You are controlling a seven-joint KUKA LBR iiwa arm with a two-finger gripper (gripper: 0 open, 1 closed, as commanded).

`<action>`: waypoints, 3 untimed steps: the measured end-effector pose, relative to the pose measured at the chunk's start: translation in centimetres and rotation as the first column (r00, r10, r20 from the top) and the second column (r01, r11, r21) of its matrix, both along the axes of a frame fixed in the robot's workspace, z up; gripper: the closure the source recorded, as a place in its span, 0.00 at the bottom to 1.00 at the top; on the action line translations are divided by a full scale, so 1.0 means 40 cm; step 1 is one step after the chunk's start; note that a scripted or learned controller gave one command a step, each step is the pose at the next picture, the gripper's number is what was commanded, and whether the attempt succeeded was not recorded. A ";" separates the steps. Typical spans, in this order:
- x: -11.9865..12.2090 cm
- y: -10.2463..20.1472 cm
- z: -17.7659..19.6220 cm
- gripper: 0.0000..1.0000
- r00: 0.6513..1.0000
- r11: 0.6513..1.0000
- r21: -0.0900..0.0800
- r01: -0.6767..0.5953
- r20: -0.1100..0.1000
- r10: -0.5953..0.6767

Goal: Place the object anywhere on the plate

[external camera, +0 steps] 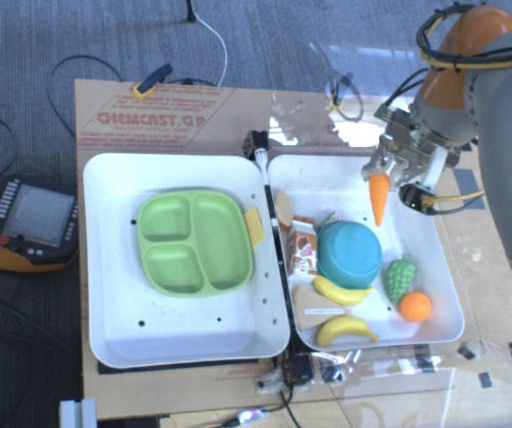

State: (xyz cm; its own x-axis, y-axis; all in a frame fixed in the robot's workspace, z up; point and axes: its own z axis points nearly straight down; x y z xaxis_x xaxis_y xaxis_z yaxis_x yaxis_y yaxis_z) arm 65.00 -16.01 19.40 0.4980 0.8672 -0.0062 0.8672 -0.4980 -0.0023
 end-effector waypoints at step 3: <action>0.000 0.001 0.022 0.00 1.000 1.000 -0.003 -0.002 -0.003 0.002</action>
